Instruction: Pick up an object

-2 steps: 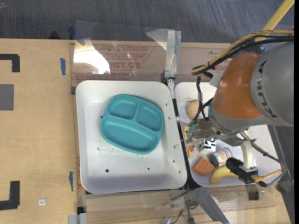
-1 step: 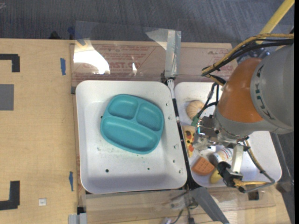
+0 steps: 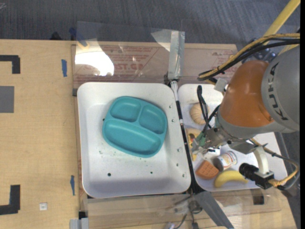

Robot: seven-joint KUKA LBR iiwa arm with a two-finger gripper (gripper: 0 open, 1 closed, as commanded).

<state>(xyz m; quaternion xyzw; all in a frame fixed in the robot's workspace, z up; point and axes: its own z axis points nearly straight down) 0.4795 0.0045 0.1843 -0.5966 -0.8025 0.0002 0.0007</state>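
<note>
My arm, with its orange band (image 3: 248, 97), reaches down into the right bin (image 3: 188, 92). The gripper (image 3: 204, 144) hangs low over the bin's left side, among the small objects. A tan rounded piece (image 3: 196, 111) lies just behind it. In front of it lie an orange wedge (image 3: 207, 170), a yellow banana (image 3: 229, 177) and a small white-labelled can (image 3: 227, 160). A yellow item (image 3: 191, 138) is partly hidden by the gripper. I see nothing clearly held.
The left bin (image 3: 90, 171) holds a teal divided plate (image 3: 135, 126). A black and white fitting (image 3: 255, 170) on the arm hangs over the right bin's front. The divider between the bins (image 3: 182, 132) runs close to the gripper's left.
</note>
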